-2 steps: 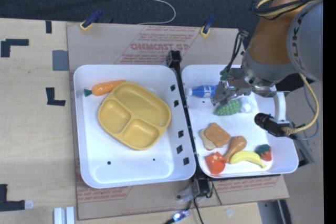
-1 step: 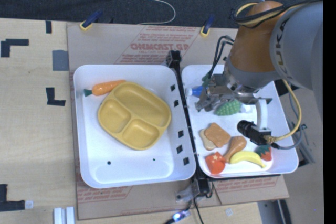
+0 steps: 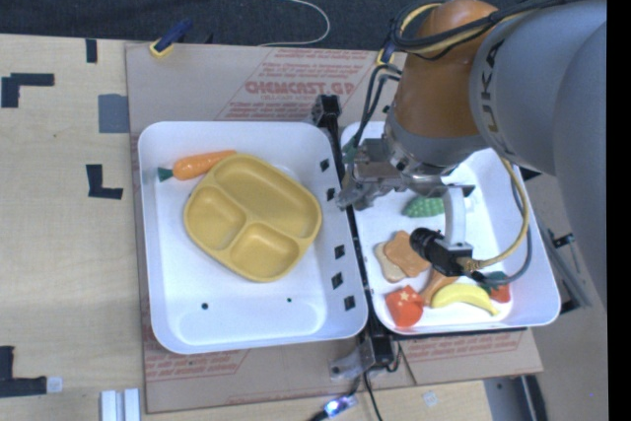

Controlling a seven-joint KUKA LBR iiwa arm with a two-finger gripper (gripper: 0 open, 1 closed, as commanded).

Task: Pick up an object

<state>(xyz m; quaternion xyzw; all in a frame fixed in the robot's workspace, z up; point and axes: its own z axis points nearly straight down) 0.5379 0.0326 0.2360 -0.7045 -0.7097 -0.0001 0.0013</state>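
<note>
Toy food (image 3: pixel 439 276) is lying clustered in the right bin (image 3: pixel 537 306) while the gripper (image 3: pixel 370 182) is hovering above, jaws' state impossible to tell.

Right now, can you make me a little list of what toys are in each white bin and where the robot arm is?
left bin: yellow divided plate, orange carrot touching its upper left edge
right bin: banana, red strawberry, toast slice, green piece
arm: over the right bin
held: nothing seen
</note>
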